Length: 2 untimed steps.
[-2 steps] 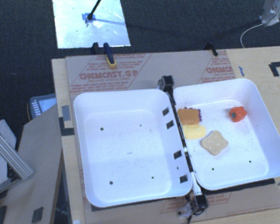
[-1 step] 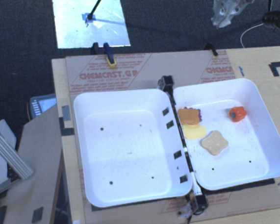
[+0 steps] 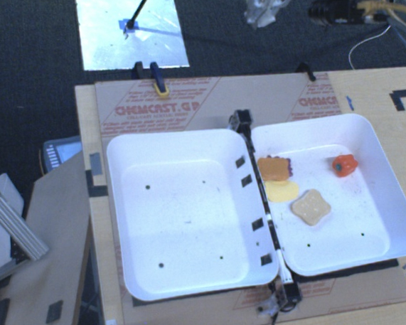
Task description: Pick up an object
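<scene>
1. Pale grey, half-blurred two-finger gripper (image 3: 266, 13) hangs high over the dark floor, beyond the far edge of the bench. Open or closed: cannot tell from this view. Nothing seen in it.
2. Nearest below it in the view, across the bench edge: the right-hand shallow white plastic bin (image 3: 372, 135). All candidate objects lie in it, well apart from the gripper.
3. Almost straight down-view from the gripper: orange-brown block with a purple edge (image 3: 274, 168), close to the bin's inner wall. Just beyond it, touching or nearly so, a flat pale-yellow disc (image 3: 282, 191). Further out, a tan toast-shaped slice (image 3: 311, 207).
4. Off to the gripper's arm side: small red-orange round piece with a green top (image 3: 344, 165), standing alone.
5. Judgement: the approach is not yet begun. The red-orange piece looks the best target, since it has open floor all round and some height to close on. The disc and slice lie flat and would likely slip. The block sits tight to the wall, risking a collision.
6. Advice: come over the target first, descend vertically, and close only at floor level.
7. Farthest from the gripper: left-hand shallow white plastic bin (image 3: 182, 210).
8. Writing: the brown protective sheet (image 3: 204, 101) under the bins reads "CHEMCAST" in red, then letters like "G P". A second print toward the arm side is partly hidden and unreadable.
</scene>
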Tool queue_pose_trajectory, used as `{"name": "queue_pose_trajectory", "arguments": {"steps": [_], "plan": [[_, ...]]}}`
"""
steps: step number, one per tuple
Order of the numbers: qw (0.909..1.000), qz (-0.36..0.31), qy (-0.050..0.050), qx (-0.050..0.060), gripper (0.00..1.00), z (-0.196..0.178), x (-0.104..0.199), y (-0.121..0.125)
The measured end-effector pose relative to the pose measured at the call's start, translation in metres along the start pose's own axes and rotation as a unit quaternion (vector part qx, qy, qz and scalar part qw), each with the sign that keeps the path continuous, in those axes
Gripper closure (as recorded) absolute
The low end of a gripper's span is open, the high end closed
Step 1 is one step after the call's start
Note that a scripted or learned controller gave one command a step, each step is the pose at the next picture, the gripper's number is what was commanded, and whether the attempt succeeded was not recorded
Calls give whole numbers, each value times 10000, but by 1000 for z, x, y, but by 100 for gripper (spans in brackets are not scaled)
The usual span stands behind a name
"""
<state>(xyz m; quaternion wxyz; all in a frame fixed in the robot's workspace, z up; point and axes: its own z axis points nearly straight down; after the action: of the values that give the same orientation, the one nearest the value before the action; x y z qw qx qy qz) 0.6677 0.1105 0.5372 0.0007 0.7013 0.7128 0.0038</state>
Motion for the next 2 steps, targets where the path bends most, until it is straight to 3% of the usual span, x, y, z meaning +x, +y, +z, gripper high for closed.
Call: {"name": "queue_pose_trajectory", "arguments": {"steps": [1, 2], "plan": [[10000, 16, -4, 19, 100, 3, 90, 1], [10000, 41, -14, 24, 100, 10, 126, 2]]}}
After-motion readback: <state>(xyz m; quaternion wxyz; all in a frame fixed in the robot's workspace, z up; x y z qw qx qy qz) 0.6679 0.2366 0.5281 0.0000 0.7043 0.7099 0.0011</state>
